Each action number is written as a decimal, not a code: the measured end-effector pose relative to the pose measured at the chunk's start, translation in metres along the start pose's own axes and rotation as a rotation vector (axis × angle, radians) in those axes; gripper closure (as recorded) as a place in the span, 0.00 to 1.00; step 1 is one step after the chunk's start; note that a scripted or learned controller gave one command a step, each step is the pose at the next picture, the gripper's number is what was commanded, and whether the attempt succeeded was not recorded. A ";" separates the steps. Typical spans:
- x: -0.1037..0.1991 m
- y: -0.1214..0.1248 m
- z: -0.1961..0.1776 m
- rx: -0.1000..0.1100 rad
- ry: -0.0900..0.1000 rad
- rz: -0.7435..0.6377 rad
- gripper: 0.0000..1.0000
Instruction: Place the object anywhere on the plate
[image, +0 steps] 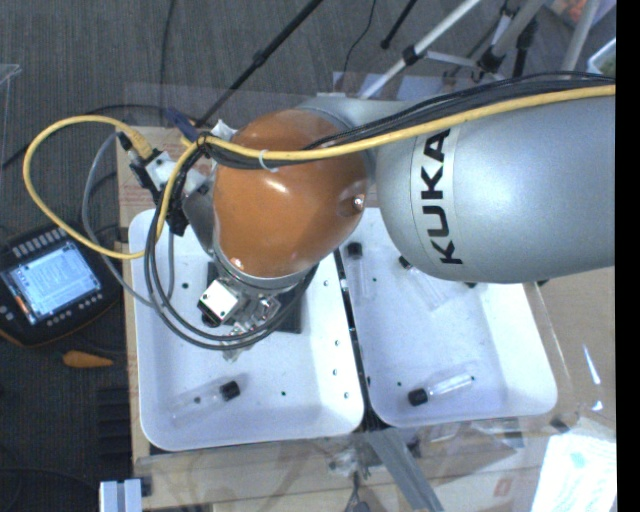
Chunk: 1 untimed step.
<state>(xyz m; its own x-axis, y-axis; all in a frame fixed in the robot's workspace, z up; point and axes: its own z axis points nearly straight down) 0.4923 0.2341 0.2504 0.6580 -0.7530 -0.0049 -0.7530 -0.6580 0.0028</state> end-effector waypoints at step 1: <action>0.006 -0.006 -0.005 0.000 -0.001 -0.315 1.00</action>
